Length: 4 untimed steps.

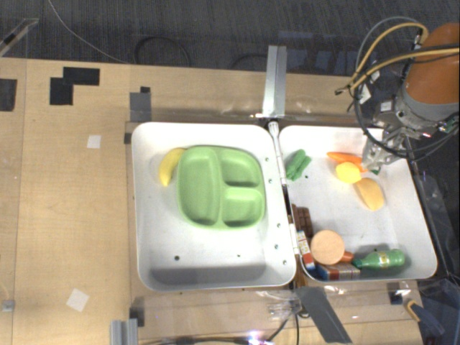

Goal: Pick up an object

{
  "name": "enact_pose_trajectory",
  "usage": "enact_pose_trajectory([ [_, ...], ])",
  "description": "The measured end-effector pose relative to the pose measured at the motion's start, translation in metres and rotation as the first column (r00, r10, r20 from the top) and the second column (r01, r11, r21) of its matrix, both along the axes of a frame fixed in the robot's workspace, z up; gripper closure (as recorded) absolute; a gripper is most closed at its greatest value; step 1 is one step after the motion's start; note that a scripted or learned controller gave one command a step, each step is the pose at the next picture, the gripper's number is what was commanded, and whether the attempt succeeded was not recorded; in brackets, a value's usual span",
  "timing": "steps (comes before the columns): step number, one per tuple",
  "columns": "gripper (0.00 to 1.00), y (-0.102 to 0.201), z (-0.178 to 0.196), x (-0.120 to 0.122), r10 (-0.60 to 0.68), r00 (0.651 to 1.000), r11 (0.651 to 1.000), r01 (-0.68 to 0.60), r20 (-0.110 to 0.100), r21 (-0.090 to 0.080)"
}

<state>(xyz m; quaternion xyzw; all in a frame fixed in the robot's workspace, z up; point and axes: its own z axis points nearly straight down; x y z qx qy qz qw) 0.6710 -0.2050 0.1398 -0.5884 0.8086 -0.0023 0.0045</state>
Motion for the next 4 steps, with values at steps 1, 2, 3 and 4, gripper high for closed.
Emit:
enact_pose_trajectory([
  [1, 0.00, 0.001, 0.001, 0.001, 0.000, 1.000, 1.000, 0.000, 0.002, 0.000],
  [2, 0.00, 0.000, -0.047, -0.030, 0.020, 1.000, 1.000, -0.019, 0.008, -0.004],
  [3, 0.00, 0.018, -0.046, -0.059, 0.014, 1.000, 1.000, -0.014, 0.010, -0.006],
  [4, 0.00, 0.033, -0.047, -0.124, -0.092, 0.996, 0.996, 0.092, 0.006, -0.006],
])
